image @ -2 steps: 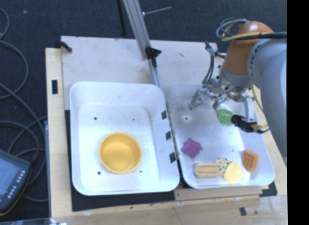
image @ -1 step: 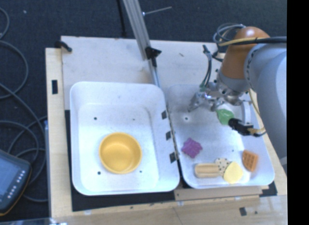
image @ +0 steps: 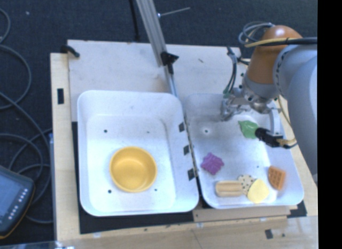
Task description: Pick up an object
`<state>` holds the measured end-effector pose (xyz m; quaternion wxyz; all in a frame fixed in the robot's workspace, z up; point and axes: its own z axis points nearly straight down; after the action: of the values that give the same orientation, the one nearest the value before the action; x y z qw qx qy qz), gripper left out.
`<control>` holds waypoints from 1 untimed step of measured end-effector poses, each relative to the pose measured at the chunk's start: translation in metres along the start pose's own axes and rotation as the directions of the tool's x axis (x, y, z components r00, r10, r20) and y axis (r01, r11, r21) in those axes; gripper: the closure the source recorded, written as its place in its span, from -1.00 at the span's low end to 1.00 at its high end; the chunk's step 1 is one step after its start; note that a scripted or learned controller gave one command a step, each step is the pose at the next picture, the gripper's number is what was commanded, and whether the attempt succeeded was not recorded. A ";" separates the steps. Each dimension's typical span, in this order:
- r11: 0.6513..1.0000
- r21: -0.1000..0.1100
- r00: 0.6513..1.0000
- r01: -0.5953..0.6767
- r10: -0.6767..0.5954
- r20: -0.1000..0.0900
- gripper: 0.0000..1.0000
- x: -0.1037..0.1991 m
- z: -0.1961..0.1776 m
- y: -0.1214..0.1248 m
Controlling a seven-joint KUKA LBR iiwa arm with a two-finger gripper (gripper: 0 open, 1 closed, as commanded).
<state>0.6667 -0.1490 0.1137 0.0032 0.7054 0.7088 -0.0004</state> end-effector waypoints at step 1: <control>1.000 -0.002 1.000 0.000 0.000 -0.004 1.00 0.003 -0.046 0.005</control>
<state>0.6720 -0.1461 0.1596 0.0024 0.7055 0.7087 0.0020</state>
